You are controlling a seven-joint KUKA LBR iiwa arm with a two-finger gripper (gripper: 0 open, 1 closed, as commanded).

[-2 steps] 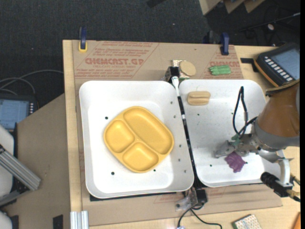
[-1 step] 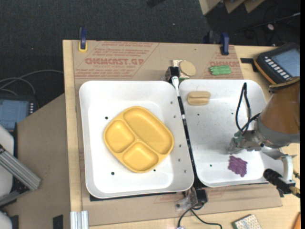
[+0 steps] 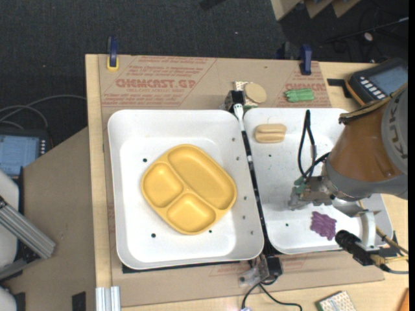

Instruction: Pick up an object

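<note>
The bench (image 3: 162, 76) was brown board with red print along the far side, two blue clamps on its far edge. The left bin (image 3: 123, 173) was the bigger of the two white bins and held a yellow divided plate (image 3: 188, 186), three compartments, lying flat about mid-bin. The right bin (image 3: 279, 232) sat touching it along a dark centre seam. The arm (image 3: 369, 148), grey with an orange band, came in from the right and hung over the right bin's right half. The gripper (image 3: 303, 196) pointed down at the bin floor near the middle-right; cannot tell if the claw was apart or together, tips too small and dark. A purple object (image 3: 323, 224) lay on the bin floor just right of and nearer than the gripper, not between its tips as far as visible. A tan bun-shaped object (image 3: 270, 133) lay at the far left of the right bin, well apart from the gripper. A small green object (image 3: 299, 95) lay on the bench beyond the right bin.
</note>
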